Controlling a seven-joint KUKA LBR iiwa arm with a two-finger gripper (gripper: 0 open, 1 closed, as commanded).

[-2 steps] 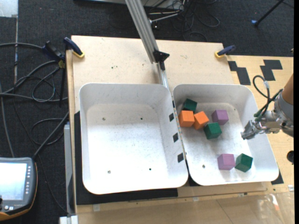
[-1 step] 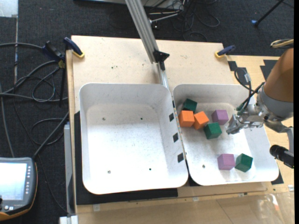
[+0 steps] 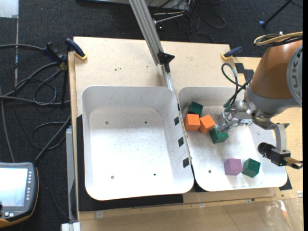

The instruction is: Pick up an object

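The claw [image 3: 222, 127] was set low over a green cube [image 3: 219, 136] in the right bin [image 3: 269, 179] — presumably for a grasp (its opening could not be told).

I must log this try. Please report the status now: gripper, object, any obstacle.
Gripper down in right bin, at green cube; grasp unconfirmed. Orange cubes crowd its left side. Purple cube lies apart.

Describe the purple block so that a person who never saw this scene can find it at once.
Look in the right bin, the one the arm reaches into, near its front edge. Two blocks sit side by side there, apart from the cluster under the gripper. The purple block is the left one; its neighbour is a green block.
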